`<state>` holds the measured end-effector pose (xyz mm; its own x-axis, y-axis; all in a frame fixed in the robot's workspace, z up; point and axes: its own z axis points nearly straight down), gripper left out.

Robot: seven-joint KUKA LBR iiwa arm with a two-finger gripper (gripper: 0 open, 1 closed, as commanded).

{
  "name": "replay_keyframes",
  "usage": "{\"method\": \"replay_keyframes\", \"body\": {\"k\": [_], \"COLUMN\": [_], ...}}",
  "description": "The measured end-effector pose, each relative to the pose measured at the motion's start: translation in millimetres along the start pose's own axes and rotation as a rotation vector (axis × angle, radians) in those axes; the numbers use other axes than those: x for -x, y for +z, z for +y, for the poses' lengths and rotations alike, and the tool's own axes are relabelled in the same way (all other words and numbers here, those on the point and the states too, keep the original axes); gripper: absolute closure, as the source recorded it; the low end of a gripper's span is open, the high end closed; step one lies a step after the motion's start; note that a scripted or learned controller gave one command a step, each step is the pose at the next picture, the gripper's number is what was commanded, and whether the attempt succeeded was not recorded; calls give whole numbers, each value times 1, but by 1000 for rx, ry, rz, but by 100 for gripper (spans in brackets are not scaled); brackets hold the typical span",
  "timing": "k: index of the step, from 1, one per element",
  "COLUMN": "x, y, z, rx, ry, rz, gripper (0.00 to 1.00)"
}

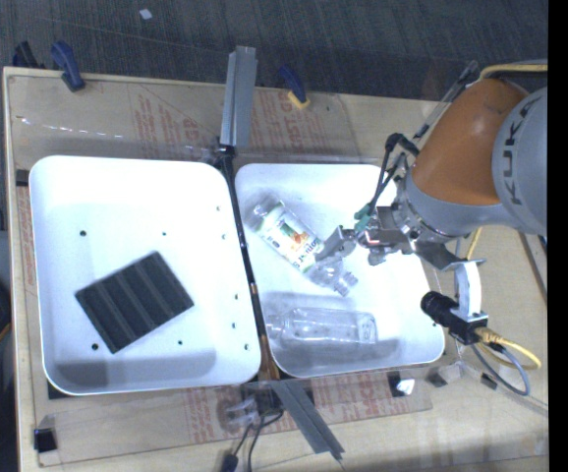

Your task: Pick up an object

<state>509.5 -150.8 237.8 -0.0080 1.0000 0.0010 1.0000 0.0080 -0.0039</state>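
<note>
The jaws are hard to see. They sit low in the right bin (402,347), and the metal and clear plastic there blur together, so I cannot tell if they are open or closed, or if they have hold of anything. The gripper (338,252) points left from the grey arm (481,165), which comes in from the right with its orange band up top.

The gripper tip is just beside a small bottle (286,232). This bottle lies on its side in the upper middle of the right bin, tilted so one end points up and left. It is clear, with a white label that has some orange and green on it.

Right under the gripper tip there is a small clear thing (337,279). It is too blurry to name.

A big bottle (321,326) lies flat near the front wall of the same bin. It is clear all over and looks see-through against the white floor.

The left bin (58,190) has one thing in it, a dark pad (134,300). The pad is flat, with ridges running across it, and it lies turned at a slant near the front left.
</note>
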Motion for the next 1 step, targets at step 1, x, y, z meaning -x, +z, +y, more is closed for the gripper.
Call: {"method": "replay_keyframes", "body": {"k": [1], "x": [11], "y": [60], "z": [31], "rx": [-2], "ry": [-88], "rz": [0], "gripper": [0]}}
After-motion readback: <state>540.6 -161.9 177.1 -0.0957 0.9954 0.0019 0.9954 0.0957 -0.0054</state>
